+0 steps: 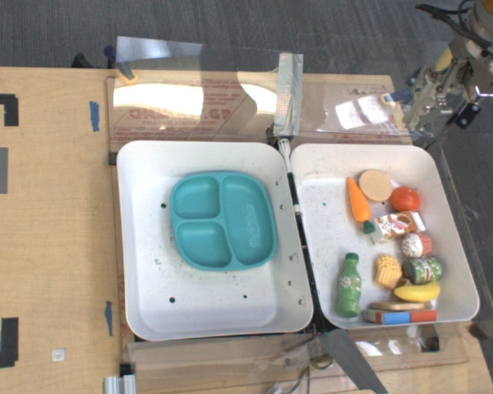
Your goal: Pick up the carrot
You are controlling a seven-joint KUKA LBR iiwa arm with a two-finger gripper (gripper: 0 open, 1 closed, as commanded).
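The two-finger gripper (437, 105) hangs beyond the far right corner of the right white bin (453, 220), well apart from everything in it; whether it is spread or pressed together I cannot tell. The orange toy carrot (358, 201) lies in that bin's upper left, just beside a tan round disc (375, 185). The approach seems not yet begun: the next move calls for travelling over the carrot and descending along its length.

An orange carrot (358, 201), red tomato (405, 199), green bottle (348, 284), yellow banana (416, 292); teal tray (223, 219).

Carrot (358, 199) open leftward; cookie (375, 185) touches right.
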